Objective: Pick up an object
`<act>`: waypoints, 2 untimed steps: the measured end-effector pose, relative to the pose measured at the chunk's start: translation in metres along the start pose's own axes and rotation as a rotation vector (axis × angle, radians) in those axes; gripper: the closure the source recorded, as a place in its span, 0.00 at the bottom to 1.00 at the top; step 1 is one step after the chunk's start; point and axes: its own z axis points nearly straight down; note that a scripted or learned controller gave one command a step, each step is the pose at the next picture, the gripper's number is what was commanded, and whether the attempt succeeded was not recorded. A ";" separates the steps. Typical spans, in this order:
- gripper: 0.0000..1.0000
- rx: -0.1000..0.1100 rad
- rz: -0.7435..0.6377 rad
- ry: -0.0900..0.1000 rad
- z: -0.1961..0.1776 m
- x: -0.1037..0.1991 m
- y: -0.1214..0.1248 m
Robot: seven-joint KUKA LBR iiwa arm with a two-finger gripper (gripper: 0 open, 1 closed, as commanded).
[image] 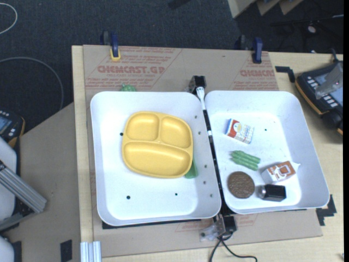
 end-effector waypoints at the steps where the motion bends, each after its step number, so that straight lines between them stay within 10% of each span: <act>1: 1.00 0.015 0.006 -0.001 0.000 -0.003 0.001; 2: 1.00 0.032 0.001 0.006 0.079 0.072 -0.022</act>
